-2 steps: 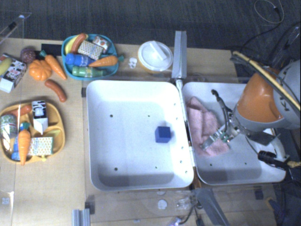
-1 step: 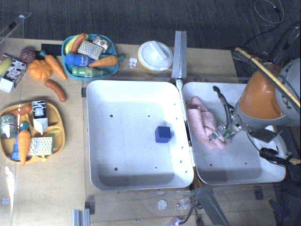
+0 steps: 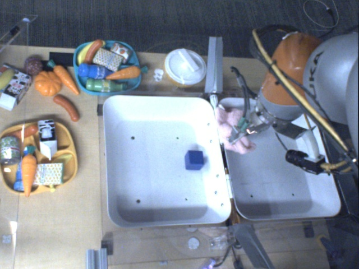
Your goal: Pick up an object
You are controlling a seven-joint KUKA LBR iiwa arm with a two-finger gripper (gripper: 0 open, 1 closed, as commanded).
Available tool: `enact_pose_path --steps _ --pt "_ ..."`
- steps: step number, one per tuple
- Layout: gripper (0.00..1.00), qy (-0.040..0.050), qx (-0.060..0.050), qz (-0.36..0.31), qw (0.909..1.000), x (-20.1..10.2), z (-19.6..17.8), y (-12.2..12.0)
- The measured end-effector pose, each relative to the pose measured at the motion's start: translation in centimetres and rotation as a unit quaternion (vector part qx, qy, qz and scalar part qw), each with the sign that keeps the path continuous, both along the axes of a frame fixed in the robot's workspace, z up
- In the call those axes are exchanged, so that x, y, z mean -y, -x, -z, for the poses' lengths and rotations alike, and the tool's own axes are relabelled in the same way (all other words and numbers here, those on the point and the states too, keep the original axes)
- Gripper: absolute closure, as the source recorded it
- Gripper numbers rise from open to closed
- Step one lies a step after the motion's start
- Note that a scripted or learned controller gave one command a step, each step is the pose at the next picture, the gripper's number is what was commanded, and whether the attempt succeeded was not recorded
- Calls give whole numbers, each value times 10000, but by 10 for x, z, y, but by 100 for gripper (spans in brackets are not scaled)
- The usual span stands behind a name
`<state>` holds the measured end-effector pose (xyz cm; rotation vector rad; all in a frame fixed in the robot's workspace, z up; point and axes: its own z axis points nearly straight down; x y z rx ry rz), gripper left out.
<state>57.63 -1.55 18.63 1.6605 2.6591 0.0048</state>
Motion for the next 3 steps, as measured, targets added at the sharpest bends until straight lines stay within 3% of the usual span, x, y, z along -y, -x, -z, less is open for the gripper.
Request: enact_pose_path --steps 1,2,3 --pt "100 -10 -26 1153 9933 -107 2 -48" --pt "100 -2 -22 105 9999 -50 -28 -42" --pt "100 2 -10 76 10000 -51 -38 -43"
